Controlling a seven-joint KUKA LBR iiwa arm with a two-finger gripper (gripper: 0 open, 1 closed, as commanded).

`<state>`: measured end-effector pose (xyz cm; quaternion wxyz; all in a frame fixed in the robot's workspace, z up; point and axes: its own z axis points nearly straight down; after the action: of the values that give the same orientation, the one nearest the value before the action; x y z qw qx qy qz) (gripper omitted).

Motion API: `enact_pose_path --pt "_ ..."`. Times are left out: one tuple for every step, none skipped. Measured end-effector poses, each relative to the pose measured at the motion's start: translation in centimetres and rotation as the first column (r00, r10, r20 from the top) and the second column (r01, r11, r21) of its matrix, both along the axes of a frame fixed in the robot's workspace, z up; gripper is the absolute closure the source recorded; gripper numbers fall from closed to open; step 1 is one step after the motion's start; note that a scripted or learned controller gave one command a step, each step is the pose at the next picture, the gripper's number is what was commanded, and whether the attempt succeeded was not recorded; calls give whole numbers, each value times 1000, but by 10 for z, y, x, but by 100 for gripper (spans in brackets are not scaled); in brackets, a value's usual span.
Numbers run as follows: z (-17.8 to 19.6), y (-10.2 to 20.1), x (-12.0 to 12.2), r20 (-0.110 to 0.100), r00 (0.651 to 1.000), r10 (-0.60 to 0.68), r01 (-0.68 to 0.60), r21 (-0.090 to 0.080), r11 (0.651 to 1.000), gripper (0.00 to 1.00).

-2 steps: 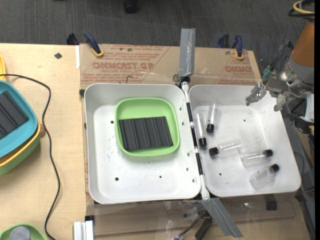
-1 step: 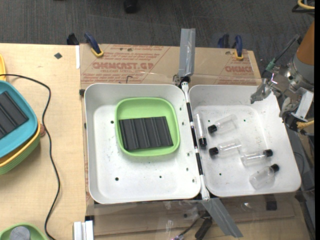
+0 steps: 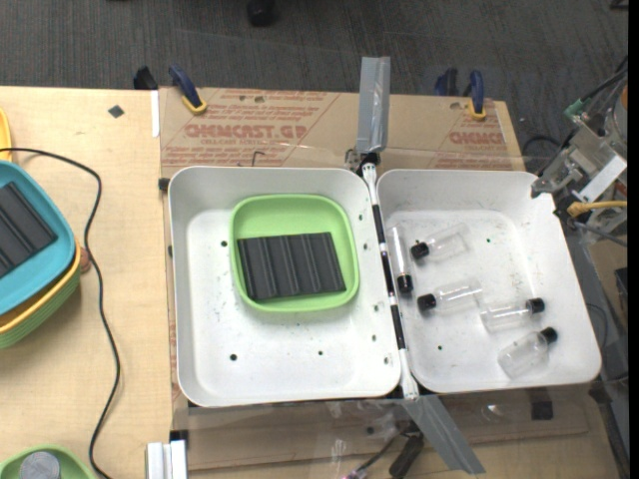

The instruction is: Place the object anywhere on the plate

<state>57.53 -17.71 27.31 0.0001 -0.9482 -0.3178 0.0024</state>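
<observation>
The task's objects, small clear plastic vials with black caps, lie in the shallow white right-hand bin [image 3: 569, 267]. None is on the rounded-square green plastic plate [image 3: 290, 207], which sits in the shallow white left-hand bin [image 3: 200, 307] with a dark ribbed rectangular mat [image 3: 295, 265] covering most of its floor. The end effector [image 3: 581, 173] sits at the far right, beyond the right bin's outer corner and well apart from every vial. Whether it is apart or together cannot be told from this view. Nothing is visibly held.

The step in hand appears to be the pick itself, so the task looks to be barely begun. A good choice would be the vial near the bin's middle [image 3: 451, 296], which lies free of the walls. The vial by the dividing wall [image 3: 400, 263] lies right along that wall and leaves little room to close around it. The vial at the near right [image 3: 525, 351] is close to the rim.

These tubes are likely to be smooth and to roll, so closing across the tube's width, not along its length, should hold best. The lift should clear the divider between the bins before crossing. The release is best made low over the mat, whose ribs may stop the vial rolling off.
</observation>
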Motion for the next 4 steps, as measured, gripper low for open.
enact_pose_path --pt "-14 -18 9 -1 966 -258 258 -1 966 0" --pt "-32 -45 3 -2 904 -427 427 -1 904 0" --pt "-22 -19 -12 0 904 -429 429 0 904 0" --pt "-18 -46 -17 0 902 -433 433 -1 902 0"
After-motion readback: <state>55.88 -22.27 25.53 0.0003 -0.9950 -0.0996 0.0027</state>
